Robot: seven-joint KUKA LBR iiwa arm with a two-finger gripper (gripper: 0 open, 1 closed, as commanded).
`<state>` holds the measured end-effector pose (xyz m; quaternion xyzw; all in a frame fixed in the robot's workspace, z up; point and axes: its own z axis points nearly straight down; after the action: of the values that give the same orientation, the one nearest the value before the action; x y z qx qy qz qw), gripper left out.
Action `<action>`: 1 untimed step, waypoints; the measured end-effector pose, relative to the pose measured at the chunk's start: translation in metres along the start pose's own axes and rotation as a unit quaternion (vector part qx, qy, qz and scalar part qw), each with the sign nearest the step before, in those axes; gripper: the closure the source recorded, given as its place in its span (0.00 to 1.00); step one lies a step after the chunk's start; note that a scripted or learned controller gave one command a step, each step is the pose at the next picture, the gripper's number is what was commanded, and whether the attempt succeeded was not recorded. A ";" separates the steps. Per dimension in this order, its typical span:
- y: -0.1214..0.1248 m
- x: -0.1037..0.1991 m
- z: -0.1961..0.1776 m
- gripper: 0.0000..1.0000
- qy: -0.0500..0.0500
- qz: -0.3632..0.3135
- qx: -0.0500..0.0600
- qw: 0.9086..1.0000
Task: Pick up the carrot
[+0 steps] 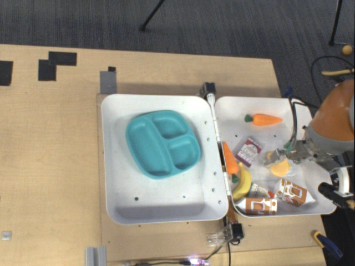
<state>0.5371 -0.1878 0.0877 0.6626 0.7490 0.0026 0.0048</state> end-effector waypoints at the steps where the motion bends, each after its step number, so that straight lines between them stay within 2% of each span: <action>1: -0.011 0.024 0.000 0.00 -0.001 0.037 0.000 0.999</action>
<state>0.5235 -0.1652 0.0877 0.6898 0.7240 0.0026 0.0053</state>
